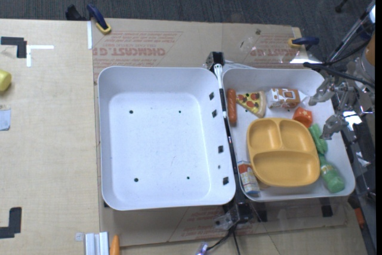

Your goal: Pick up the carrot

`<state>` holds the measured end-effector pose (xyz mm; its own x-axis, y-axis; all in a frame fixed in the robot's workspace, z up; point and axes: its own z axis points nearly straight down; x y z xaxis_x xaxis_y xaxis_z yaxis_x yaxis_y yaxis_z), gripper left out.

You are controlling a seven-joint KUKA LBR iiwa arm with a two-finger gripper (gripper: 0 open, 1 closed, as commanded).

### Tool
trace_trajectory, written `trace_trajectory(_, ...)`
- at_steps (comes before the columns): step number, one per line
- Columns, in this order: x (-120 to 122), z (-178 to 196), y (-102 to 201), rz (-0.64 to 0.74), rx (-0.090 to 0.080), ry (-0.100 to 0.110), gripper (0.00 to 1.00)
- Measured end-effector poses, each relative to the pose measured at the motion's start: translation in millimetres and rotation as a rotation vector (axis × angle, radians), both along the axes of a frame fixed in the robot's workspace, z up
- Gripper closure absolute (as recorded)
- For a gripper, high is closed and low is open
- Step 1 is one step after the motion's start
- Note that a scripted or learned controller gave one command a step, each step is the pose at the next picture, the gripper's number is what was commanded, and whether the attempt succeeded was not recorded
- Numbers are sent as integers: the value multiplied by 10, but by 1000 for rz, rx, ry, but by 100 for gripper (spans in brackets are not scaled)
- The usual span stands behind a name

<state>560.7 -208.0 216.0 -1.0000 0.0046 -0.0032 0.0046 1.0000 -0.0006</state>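
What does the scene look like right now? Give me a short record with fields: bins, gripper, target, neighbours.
bins: left bin; right bin holding toys
gripper: gripper above right bin's right edge, holding nothing visible
target: carrot not clearly identifiable; orange-red stick along right bin's left wall is the likeliest
neighbours: pizza slice beside it, yellow divided plate, can below

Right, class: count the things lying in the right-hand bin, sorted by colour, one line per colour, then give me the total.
Yellow: 2, the divided plate and the pizza slice
Red or orange: 2, the hot dog and the tomato-like piece
Green: 2, the slim piece and the chunky piece
White: 1, the small carton
Metal: 1, the can
Total: 8
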Motion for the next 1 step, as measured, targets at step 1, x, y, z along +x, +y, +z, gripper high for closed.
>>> trace_trajectory(1,-82,-542,1059,-8,2,0,0)
